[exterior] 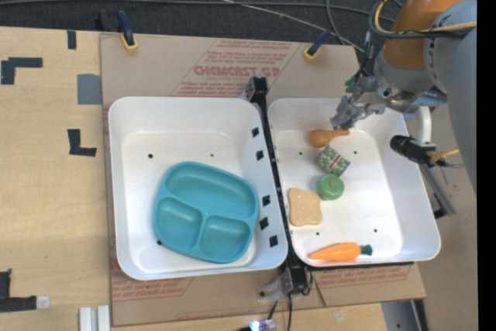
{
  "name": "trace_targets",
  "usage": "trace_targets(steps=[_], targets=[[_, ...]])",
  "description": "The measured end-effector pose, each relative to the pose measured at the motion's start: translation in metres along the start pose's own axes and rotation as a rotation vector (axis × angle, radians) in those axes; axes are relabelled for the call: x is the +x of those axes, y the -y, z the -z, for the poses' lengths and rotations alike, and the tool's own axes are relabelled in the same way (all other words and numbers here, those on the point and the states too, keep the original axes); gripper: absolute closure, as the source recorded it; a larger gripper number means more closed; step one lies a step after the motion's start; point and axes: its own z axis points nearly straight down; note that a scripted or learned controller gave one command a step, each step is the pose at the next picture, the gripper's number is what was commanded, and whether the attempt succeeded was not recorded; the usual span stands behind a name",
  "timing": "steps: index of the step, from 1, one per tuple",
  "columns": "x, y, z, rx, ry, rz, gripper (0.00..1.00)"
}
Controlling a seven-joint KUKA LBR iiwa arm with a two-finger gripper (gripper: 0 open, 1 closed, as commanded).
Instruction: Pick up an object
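Plastic, smooth and glossy, makes up both shallow white bins. In the left bin [128,136] we see a teal divided plate [205,211] with three rounded compartments, lying flat.

In the right bin [403,221] we see five small toys. An orange-brown drumstick [326,137] lies near the back wall, its long axis running roughly left to right, the bulbous end to the left and the thin end to the right. Below it sits a green-and-white patterned block [332,160], then a round green piece [332,187], a tan slice of bread [304,208] with rounded corners, and an orange carrot [339,251] lying crosswise with its green top to the right.

We see the pincer [346,117] just above the drumstick's thin end, close to touching it. We cannot tell whether it is apart or together.
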Motion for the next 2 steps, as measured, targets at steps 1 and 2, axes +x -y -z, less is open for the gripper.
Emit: trace_targets(steps=[1,2], targets=[[0.0,-0.001,0.054,-0.001,0.0,-0.001,1.0],[0.057,0.006,0.053,0.005,-0.003,0.003,1.0]])
